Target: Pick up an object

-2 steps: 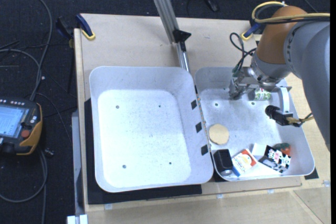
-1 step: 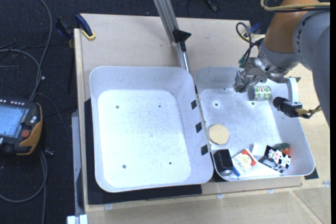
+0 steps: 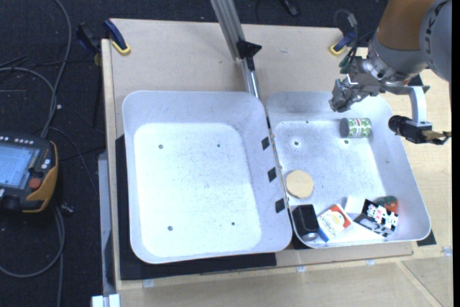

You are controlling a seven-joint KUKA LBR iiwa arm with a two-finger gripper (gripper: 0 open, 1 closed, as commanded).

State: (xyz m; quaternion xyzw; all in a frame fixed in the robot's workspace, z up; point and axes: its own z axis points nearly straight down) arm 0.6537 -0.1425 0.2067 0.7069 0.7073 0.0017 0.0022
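1. Overhead, two shallow white bins were seen side by side on a wooden bench: the left bin and the right bin.
2. The gripper of the grey and orange arm was positioned over the far part of the right bin, reaching in from the right side of the camera view.
3. A small green-and-white can was found lying on its side just below and slightly right of the gripper in the picture, nearer the camera, with its long axis running roughly left to right.
4. Nothing was seen between the gripper's fingers, and whether they were spread or closed could not be told.
5. A short move toward the camera and downward was judged to be needed, with the fingers set across the can's long axis.
6. A round tan disc, a black block, an orange-and-white packet and a dark patterned item were noted along the near edge, well apart from the gripper.
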